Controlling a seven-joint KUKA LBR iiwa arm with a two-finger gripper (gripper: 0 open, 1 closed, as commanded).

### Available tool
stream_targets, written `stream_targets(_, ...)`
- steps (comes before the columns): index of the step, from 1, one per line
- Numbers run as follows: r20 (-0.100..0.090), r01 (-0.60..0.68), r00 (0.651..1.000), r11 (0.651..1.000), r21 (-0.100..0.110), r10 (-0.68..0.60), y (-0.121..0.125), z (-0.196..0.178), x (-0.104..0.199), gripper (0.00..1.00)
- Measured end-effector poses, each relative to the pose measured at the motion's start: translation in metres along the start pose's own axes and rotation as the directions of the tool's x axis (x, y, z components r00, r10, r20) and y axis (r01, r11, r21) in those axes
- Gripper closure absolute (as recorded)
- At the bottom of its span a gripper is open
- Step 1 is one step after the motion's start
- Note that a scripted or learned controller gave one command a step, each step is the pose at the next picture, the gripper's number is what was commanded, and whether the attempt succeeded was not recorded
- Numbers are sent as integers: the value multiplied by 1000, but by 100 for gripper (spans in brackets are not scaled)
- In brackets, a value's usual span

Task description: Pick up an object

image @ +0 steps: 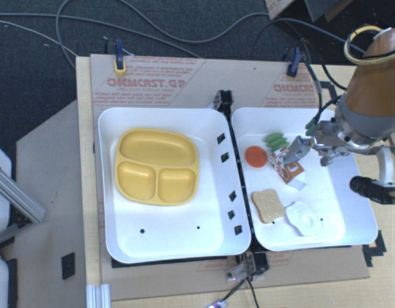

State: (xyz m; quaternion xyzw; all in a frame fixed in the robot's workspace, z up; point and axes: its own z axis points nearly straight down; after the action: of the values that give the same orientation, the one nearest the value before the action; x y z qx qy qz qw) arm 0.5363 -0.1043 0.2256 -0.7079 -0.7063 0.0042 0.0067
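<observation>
Orange-brown piece (pixel 291 171): small, lies in the right bin, at the tips of the pincer and just below them; touching or not, I cannot tell.
Pincer (pixel 288 159): reaches in from the right, low over the right bin's upper middle; released, clenched or grasping, I cannot tell.
Red round piece (pixel 255 156): just left of the pincer, apart from it.
Green piece (pixel 274 140): just above and left of the pincer.
Toast slice (pixel 268 205): below and left of the pincer, flat on the bin floor.
White piece (pixel 304 217): below the pincer, just right of the toast slice.
Right bin (pixel 351 226): white, shallow; holds all the small pieces.
Left bin (pixel 178 233): well left of the pincer, beside the right bin.
Yellow tray (pixel 157 166): three compartments, lies in the left bin's upper half.
Arm (pixel 372 92): orange band, stands right of the pincer.
</observation>
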Motion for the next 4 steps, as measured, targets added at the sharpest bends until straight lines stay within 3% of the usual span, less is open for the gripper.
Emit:
stream_targets(1, 2, 3, 1000, 1000, -13, -3, 3, -7, 0, 0)
stream_targets(3, 0, 2, 1000, 1000, -8, -2, -1, 100, 3, 0)
stream_targets(4, 8, 2, 1000, 999, -35, -2, 5, 117, 1, 0)
